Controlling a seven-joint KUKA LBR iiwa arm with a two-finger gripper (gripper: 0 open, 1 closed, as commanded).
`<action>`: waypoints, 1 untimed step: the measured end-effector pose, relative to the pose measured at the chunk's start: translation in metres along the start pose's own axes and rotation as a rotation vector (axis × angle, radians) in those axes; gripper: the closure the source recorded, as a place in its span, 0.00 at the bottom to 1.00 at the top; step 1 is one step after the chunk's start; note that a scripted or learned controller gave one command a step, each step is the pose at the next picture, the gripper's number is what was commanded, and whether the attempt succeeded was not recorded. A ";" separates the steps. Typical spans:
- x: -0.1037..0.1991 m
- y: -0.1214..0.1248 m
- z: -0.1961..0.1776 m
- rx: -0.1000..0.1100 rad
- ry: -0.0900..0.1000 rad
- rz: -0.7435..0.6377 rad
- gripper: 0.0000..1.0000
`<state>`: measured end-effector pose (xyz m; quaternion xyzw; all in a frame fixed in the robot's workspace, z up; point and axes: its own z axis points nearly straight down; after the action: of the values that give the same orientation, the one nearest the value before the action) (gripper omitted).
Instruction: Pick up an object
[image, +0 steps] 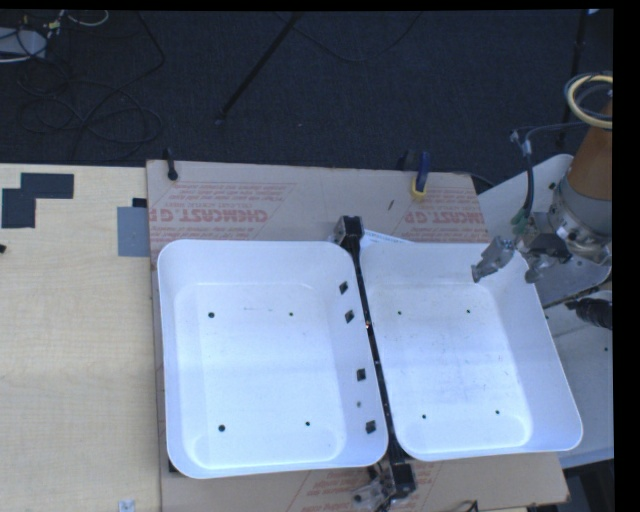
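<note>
Object location is your problem: you cannot tell where any pickable thing lies or how it looks, for the left bin (260, 370) and right bin (455, 375) offer white floors with small dark specks. Your end effector (515, 258) hangs by the right bin's far corner, released or clenched you cannot tell. A descent here would likely close on nothing.

two white bins (180, 300), cardboard sheet (250, 205), clamp (421, 175)
</note>
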<state>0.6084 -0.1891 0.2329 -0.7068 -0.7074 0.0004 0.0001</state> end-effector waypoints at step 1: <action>0.054 0.036 0.149 0.000 0.002 -0.003 0.00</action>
<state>0.6440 -0.1356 0.0837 -0.7058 -0.7084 -0.0005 0.0007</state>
